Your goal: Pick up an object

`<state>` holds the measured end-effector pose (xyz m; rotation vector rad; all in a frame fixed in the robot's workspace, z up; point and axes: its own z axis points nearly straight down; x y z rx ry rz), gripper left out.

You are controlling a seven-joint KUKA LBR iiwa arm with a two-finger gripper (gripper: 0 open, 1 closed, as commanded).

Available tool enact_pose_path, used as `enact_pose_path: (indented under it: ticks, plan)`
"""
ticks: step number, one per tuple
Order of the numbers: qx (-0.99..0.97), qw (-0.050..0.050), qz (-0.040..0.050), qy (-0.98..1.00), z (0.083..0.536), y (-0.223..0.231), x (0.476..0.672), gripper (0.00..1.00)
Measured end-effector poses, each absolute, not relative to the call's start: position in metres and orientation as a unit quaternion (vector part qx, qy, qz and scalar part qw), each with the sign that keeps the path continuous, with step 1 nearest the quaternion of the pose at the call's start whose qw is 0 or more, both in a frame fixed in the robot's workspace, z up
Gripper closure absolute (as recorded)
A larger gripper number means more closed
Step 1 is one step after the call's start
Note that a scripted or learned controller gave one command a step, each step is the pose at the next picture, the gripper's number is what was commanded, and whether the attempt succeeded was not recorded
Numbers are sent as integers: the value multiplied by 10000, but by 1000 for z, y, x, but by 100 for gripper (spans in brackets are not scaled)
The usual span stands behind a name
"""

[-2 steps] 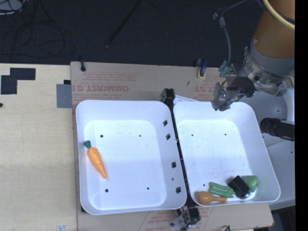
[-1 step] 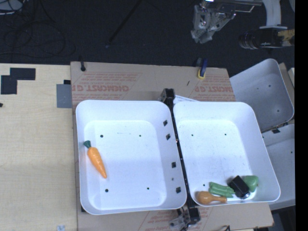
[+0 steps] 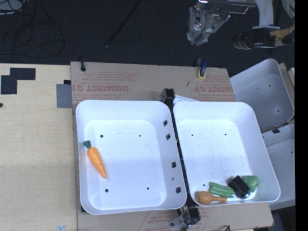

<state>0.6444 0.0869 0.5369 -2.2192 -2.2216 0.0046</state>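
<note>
Carrot (image 3: 96, 161) is lying in the left bin (image 3: 122, 112), near its left wall. Its long axis is running diagonally: green stem end pointing up-left, orange tip pointing down-right. One carrot, alone in that bin.

Right bin (image 3: 216, 112) is holding four items clustered in the near right corner: one orange gourd-like piece (image 3: 210, 198), one green pod (image 3: 221, 189), one black block (image 3: 238, 186), one green piece (image 3: 251, 181) behind the block. The block is touching the pod and the green piece.

Gripper (image 3: 201, 29) is hanging high beyond the bins, over the dark floor, gripping nothing. Open or closed: can't tell.

Two bins are sitting side by side, touching.
</note>
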Motion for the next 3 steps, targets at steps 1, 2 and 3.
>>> enact_pose_path:
  ticks: [1,2,3]
  plan:
    - [-7066,9,14,-7076,537,103,644,100]
    - [-7066,8,13,-7076,537,117,644,100]
    - [-7066,10,13,-7076,537,133,644,100]
